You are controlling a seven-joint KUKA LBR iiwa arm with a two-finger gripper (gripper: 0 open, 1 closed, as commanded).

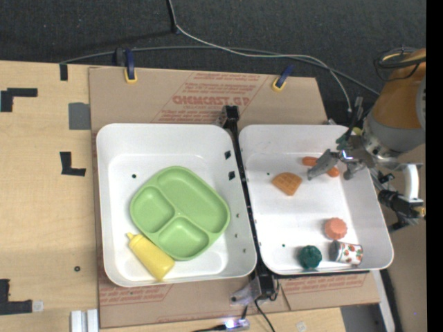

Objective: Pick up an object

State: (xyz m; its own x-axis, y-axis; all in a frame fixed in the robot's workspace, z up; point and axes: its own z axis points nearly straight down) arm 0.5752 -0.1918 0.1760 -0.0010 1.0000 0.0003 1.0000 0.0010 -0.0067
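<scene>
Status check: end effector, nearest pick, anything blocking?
End effector open, over right bin. Small orange piece beside its fingers, not gripped. Tan wedge lies nearby, apart.

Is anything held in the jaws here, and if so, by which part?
Nothing is held: the gripper hangs open above the right bin, its jaws spread over a small orange piece.

Glossy green plastic plate (180, 213), matt cardboard (208, 95) underlay
</scene>
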